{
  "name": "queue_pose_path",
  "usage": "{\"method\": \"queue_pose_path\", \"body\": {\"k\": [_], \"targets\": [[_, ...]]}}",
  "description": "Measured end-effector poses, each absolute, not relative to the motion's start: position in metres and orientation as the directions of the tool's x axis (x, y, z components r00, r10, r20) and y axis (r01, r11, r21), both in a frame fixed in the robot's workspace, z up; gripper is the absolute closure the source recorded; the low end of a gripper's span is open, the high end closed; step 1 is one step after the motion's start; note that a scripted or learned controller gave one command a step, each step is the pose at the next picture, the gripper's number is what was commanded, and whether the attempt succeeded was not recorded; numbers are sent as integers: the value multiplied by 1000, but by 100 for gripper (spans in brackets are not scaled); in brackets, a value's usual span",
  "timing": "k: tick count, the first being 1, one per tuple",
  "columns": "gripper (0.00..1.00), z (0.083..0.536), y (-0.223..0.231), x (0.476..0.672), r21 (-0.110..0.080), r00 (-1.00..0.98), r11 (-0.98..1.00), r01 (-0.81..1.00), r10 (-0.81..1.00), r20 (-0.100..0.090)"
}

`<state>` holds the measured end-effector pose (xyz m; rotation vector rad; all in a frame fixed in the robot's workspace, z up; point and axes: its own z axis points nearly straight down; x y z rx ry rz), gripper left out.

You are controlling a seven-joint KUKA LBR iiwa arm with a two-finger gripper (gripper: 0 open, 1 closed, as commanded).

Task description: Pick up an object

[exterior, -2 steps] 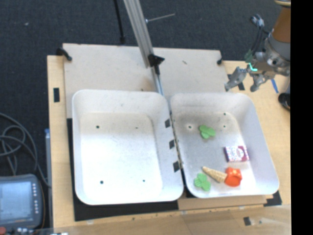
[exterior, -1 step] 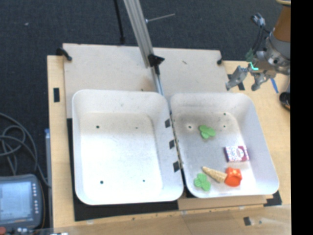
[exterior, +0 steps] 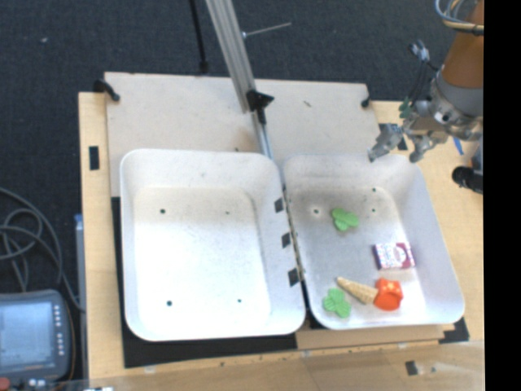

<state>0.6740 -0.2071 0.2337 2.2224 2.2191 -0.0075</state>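
Nearest us, right bin point(exterior: 444, 300): green piece point(exterior: 336, 303), cone point(exterior: 355, 290), orange piece point(exterior: 388, 295); beyond, purple packet point(exterior: 393, 256) and second green piece point(exterior: 345, 219). Farthest: hand point(exterior: 398, 147), spread wide, carrying nothing, above the bin's far rim. We judge the isolated purple packet the cleanest target.

One fixed camera above the bench point(exterior: 98, 218) — looking down aslant

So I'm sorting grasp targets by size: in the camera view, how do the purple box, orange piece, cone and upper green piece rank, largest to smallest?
1. Purple box
2. Cone: long but thin, so it looks close to the box.
3. Orange piece and upper green piece: too alike to rank.
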Motion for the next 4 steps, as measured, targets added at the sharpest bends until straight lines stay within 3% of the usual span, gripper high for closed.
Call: {"method": "queue_pose_path", "body": {"k": [2,3,4], "targets": [[0,131,-200,664,-5,0,0,1000,1000,-3],[100,148,-201,667,6,-1,1,1000,1000,-6],[100,209,-198,676,9,-5,5,1000,1000,-1]]}}
